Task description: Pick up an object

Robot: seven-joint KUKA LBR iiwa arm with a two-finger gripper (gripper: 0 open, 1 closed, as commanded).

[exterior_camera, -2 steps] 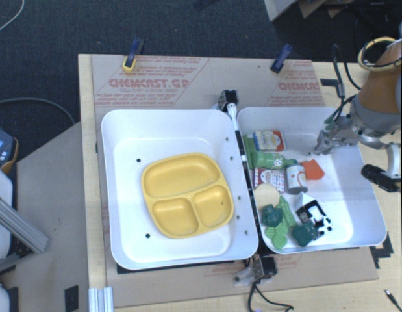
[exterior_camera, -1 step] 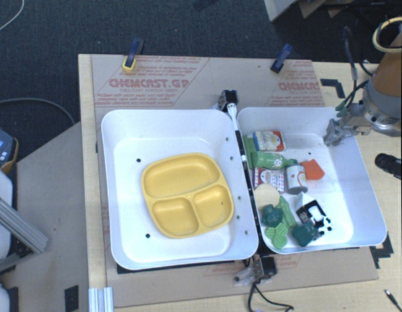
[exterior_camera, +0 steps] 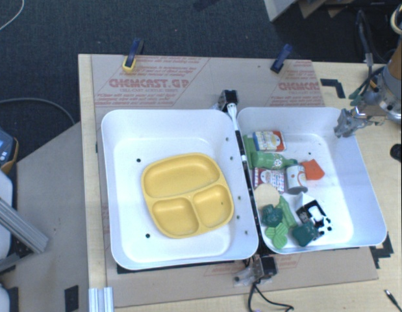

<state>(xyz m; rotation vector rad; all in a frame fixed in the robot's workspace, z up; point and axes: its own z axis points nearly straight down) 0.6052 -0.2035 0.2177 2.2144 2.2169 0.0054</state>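
Hovering over the right bin's (exterior_camera: 363,174) far rim, the claw (exterior_camera: 347,123) holds nothing visible; finger spacing unclear.

Left white bin (exterior_camera: 116,174): held one yellow three-compartment tray (exterior_camera: 186,194). Bench board (exterior_camera: 188,83): bore red lettering; yellow clamp (exterior_camera: 131,57) and blue clamp (exterior_camera: 281,58) sat at far edge.

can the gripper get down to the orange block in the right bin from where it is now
Probably yes. The gripper sits at the right bin's far right rim, and the orange block lies at the pile's right edge with bare floor between them.
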